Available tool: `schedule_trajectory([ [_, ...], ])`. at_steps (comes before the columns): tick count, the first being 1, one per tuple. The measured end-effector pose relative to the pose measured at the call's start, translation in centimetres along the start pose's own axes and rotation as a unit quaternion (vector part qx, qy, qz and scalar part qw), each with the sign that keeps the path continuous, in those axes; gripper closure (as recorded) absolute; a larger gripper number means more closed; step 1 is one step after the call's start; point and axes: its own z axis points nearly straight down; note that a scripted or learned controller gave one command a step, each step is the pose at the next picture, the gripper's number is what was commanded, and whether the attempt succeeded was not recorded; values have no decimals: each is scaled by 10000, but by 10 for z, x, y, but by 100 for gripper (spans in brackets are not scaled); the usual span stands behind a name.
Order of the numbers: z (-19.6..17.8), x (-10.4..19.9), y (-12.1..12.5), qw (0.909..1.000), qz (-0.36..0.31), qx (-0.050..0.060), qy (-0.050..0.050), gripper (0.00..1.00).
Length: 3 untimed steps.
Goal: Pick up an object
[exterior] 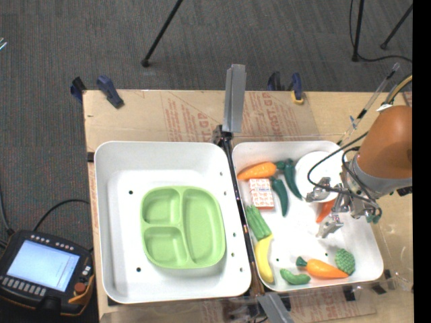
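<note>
Gripper [331,222] over right bin [296,284]

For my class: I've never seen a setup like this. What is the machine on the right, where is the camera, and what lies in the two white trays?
One camera looks down at a slant on a bench. The grey and orange shape at right is a robot arm; its gripper hangs over the right bin. Whether it holds anything is unclear. That bin holds toy food: two carrots, a banana, a cucumber, dark green peppers, a small box and a white plate. The left bin holds a green divided plate.
</note>
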Motion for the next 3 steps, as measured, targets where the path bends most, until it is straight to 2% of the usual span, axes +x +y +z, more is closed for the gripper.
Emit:
schedule_trajectory([
  [1, -11, -1, 0, 10000, 5, -2, -20, 100],
  [2, 0, -23, 3, 9892, 1464, 6, -2, 100],
  [3, 2, -22, 4, 9893, 1460, -6, 42, 0],
])
